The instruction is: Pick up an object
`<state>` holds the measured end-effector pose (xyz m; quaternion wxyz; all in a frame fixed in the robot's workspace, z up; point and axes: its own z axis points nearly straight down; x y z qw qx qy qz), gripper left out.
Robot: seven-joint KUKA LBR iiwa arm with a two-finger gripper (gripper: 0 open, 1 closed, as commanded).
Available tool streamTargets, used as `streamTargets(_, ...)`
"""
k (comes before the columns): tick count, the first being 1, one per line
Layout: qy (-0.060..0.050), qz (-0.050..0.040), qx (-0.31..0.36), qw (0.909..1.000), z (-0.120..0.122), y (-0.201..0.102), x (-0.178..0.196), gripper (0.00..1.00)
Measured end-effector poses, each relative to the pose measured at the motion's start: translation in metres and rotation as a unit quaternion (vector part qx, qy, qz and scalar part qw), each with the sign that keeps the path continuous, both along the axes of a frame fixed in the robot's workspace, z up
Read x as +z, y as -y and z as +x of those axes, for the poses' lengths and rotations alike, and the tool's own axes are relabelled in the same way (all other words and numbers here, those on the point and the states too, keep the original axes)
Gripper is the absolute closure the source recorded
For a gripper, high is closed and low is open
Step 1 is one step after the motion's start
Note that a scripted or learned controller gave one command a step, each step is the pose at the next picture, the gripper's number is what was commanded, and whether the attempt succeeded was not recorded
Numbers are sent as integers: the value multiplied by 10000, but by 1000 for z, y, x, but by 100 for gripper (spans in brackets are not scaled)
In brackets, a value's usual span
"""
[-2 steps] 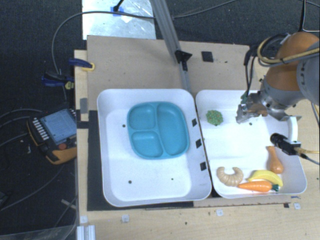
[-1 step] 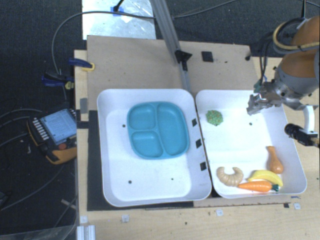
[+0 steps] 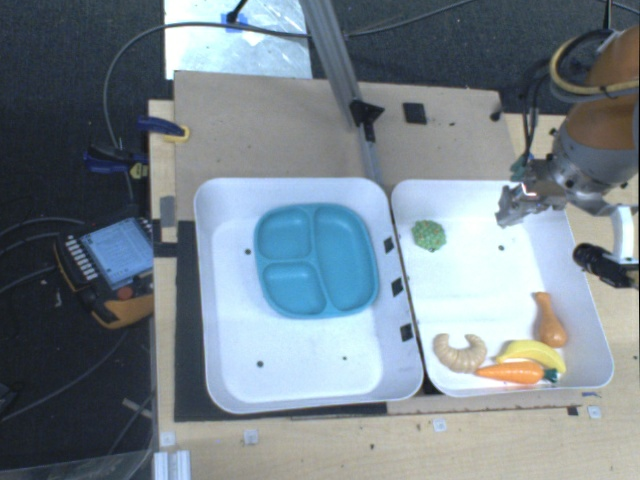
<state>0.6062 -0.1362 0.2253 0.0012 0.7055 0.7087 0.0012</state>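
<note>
place: robotics lab or test cell | evidence: industrial arm (image 3: 600, 118) reaching over a plywood-topped table (image 3: 280, 128) | two white bins (image 3: 300, 368) side by side holding toy food | loose cables (image 3: 120, 58) on dark carpet | clamps (image 3: 150, 128) at table edge | handheld control pendant (image 3: 108, 268) on the floor

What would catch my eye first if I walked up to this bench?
Probably the bright blue divided plate lying in the left bin. Next, the toy food in the right bin: a green broccoli alone near its top left, and a croissant, carrot, banana and drumstick clustered at its bottom right. The gripper hangs over that bin's upper right.
</note>
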Motion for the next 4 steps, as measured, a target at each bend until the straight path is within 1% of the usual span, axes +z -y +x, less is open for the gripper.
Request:
streamTargets(1, 4, 9, 33, 10000, 19, -60, 4, 100)
streamTargets(2, -2, 10, 28, 10000, 25, -107, 11, 100)
streamTargets(3, -1, 6, 27, 10000, 42, -159, 0, 100)
streamTargets(4, 5, 16, 32, 10000, 52, -213, 10, 100)
